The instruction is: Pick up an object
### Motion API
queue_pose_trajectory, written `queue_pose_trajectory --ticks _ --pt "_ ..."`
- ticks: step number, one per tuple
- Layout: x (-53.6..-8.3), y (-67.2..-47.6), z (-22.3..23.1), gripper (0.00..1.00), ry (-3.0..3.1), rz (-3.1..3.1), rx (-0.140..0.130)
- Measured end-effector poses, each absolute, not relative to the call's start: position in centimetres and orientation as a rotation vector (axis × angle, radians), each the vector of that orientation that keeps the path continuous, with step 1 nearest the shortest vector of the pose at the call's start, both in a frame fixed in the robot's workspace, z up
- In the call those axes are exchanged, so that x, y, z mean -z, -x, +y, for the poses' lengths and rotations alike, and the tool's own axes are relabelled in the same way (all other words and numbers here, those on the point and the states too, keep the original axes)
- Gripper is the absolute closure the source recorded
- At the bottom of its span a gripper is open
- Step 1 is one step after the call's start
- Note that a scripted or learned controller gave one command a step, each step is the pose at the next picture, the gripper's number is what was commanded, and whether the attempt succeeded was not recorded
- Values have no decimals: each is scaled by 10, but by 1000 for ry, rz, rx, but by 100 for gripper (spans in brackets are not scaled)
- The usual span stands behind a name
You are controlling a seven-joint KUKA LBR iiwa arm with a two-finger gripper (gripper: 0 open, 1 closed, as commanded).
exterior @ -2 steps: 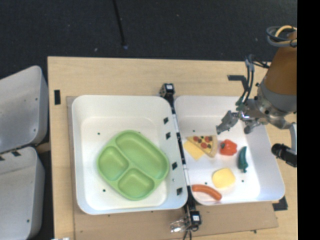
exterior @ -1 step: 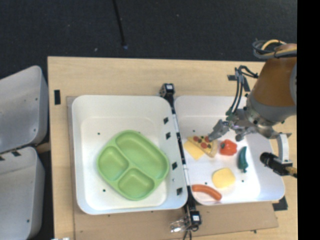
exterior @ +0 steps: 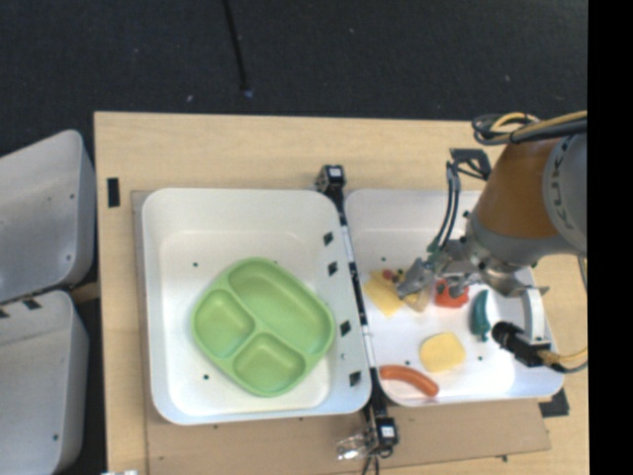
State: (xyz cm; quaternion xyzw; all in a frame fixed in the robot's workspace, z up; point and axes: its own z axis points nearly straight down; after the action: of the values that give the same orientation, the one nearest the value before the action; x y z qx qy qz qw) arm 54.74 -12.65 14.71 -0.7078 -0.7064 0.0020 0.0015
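Observation:
The right bin (exterior: 396, 211) holds several small items: a yellow wedge (exterior: 382, 292), a yellow round piece (exterior: 442, 351), an orange sausage shape (exterior: 406, 380), a red piece (exterior: 452, 296) and a teal item (exterior: 481, 314). My gripper (exterior: 416, 283) hangs low in this bin, between the yellow wedge and the red piece. Its tip is close to the wedge's right edge. The grey and orange arm (exterior: 524, 201) covers the bin's right part.
The left bin (exterior: 163, 216) carries a green divided plate (exterior: 261, 325). A black divider strip (exterior: 348, 265) with clips runs between the bins. White chair-like shapes (exterior: 40, 226) stand off the bench's left edge.

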Motion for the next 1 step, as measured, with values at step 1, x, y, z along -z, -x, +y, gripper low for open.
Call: queue_pose_trajectory --ticks 1 --pt "-161 -549 -128 100 2231 -2215 2"
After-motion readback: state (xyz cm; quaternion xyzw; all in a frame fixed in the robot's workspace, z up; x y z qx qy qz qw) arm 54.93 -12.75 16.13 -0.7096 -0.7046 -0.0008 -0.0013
